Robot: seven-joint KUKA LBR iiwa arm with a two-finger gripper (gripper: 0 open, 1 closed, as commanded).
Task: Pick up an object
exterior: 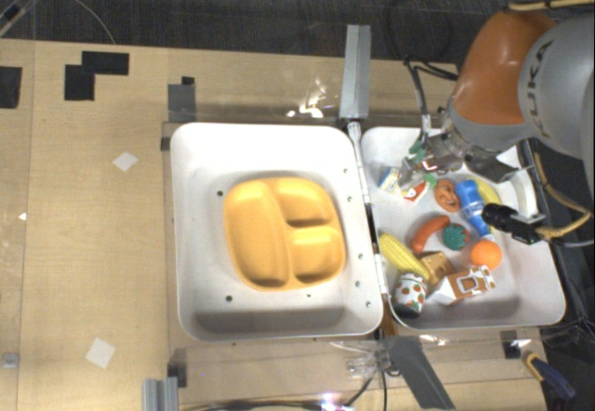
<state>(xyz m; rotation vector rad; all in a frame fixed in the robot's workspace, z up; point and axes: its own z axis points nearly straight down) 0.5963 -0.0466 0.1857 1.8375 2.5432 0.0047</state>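
The gripper [429,156] hangs over the far-left part of the right bin [548,302], low among the toys; whether its jaws are open or closed cannot be told, as the wrist hides them.

Nearest the camera, well on the near side of the gripper, lie an egg-shaped toy [410,292] and a small orange-and-white block [472,282], with an orange ball [484,254] just beyond the block. All look like light, hard plastic. The ball is judged smooth and likely to roll or slip out of a pinch.

Between these and the gripper lie a corn cob [402,254], a red sausage [428,232] and a small green piece [454,236]. The cob and sausage are long and narrow; the judgement is that a grip across the short width at mid-length would hold best.

Closer still, to the near right of the gripper, sit a carrot [447,194] and a blue piece [471,206]. Directly under and beside the gripper lies a red-and-white packet [413,184], apparently flat and thin, so hard to catch from above.

In the left bin [195,307], well apart from the gripper, sits a yellow tray [284,231]: stiff, broad, best taken by its rim.
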